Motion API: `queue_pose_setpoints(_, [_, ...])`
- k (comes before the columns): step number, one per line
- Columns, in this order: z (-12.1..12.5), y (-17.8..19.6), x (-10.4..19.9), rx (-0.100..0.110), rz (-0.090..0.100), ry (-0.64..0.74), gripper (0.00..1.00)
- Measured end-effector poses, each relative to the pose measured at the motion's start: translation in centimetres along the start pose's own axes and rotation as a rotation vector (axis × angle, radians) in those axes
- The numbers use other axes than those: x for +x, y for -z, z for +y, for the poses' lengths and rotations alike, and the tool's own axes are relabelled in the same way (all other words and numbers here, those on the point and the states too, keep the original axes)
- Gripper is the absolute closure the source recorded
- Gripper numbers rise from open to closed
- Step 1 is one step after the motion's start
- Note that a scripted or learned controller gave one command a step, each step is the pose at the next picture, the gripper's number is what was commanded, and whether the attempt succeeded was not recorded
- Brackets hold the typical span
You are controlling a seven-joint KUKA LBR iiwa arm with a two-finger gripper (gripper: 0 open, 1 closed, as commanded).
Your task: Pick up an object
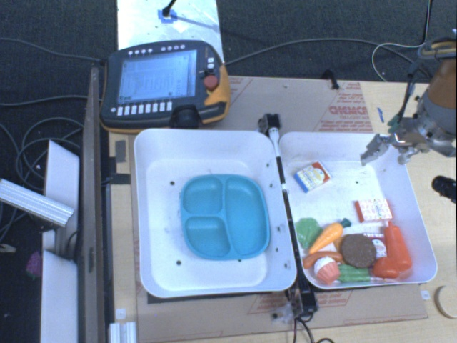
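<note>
Our pincer (389, 148) hangs at the right of the frame, over the upper right corner of the right bin (423, 229), with two fingers spread apart and nothing between them: we read it as open and empty. The things to pick lie lower in that bin. A small box (312, 176) sits alone near the upper left, and a red-and-white packet (373, 209) lies right of centre. Along the lower edge we see a crowded heap: carrot (326, 236), brown patty (357, 250), red bottle (395, 251), cupcake (325, 269) and a green piece (307, 230), most touching one another. The left bin (153, 191) holds a blue plate (223, 215).

We judge the heap risky: a descent there could catch two things or push one aside. The flat packet may slip under the fingers. Near the wall, a finger could strike the rim.
</note>
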State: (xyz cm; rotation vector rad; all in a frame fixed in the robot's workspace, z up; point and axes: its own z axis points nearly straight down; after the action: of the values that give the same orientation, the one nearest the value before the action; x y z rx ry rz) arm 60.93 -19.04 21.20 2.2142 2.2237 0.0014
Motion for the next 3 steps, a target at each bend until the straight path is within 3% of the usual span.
queue_pose_setpoints(1, [-11.0, -5.0, -1.6, 0.006, 0.002, -0.004, 0.00])
queue_pose_setpoints(2, [-10.8, -4.1, -1.7, 0.005, 0.002, -0.003, 1.00])
queue_pose_setpoints(3, [-11.4, -0.9, 4.3, 0.004, 0.002, -0.001, 1.00])
